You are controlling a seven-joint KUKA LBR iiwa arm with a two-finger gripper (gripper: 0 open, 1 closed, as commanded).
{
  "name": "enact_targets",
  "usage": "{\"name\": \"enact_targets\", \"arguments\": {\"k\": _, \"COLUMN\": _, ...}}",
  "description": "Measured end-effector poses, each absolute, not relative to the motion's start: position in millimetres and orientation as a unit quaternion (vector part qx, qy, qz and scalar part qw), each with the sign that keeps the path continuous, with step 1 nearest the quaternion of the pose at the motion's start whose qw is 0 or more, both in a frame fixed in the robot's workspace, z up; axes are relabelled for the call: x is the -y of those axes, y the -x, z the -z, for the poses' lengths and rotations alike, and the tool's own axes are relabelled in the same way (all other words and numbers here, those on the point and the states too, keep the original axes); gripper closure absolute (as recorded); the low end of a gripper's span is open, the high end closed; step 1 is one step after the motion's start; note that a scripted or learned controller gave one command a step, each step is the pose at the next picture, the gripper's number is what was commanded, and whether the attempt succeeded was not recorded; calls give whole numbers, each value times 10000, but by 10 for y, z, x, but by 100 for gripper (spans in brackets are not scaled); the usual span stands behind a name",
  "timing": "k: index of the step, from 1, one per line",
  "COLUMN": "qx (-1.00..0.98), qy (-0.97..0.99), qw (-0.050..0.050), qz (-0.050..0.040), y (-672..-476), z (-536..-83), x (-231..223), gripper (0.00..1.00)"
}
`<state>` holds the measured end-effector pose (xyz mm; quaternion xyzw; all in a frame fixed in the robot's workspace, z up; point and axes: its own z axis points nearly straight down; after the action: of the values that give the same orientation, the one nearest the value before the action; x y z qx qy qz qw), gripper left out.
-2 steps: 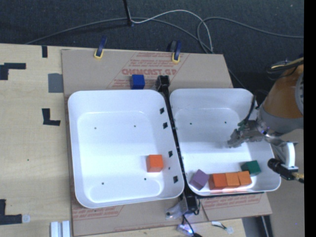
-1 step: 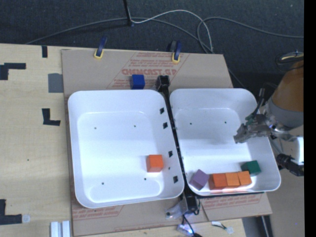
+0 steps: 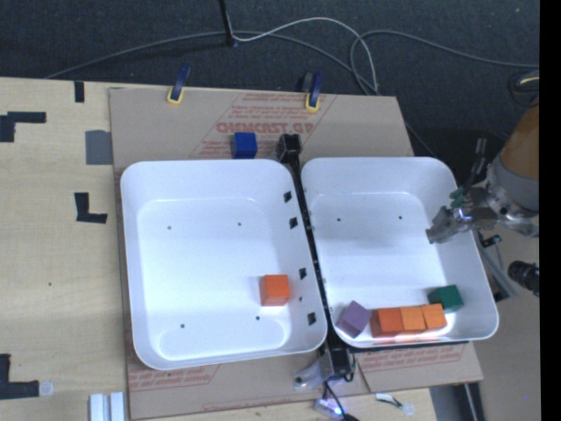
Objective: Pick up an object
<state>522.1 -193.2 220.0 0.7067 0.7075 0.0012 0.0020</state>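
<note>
The gripper (image 3: 441,228) hangs at the three o'clock edge of the right bin (image 3: 386,178), low over its rim, and from where I stand I cannot tell its state; nothing shows in its grasp. Behind it the grey wrist and orange band of the arm (image 3: 517,169) run off toward three o'clock.

Down at the five o'clock corner of that bin sits a huddle of blocks. A green block (image 3: 448,297) lies nearest the gripper, well below it. Just beside the green one, toward seven o'clock, three orange blocks (image 3: 408,320) stand in a row touching one another along the bin's near wall. At the nine o'clock end of that row a purple block (image 3: 353,318) sits tilted, just beside the first orange one.

Across the black divider (image 3: 302,235), the left bin (image 3: 175,182) holds a lone orange cube (image 3: 275,289) toward its four o'clock side, well apart from everything else.

Beyond the bins at twelve o'clock, a small blue block (image 3: 244,144) rests on the cardboard sheet (image 3: 263,117), which is pinned by two blue-and-yellow clamps (image 3: 180,86) at its far edge. Cables (image 3: 289,32) trail over the dark floor behind.
</note>
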Motion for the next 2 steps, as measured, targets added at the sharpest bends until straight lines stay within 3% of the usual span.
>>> {"name": "enact_targets", "arguments": {"k": 1, "qx": -7073, "qy": -7069, "qw": 18, "qz": -10, "y": -5229, "z": -2703, "x": 1932, "gripper": 100}}
{"name": "enact_targets", "arguments": {"k": 2, "qx": -7089, "qy": -7053, "qw": -4, "qz": -4, "y": -5397, "z": -2732, "x": 1411, "gripper": 100}}
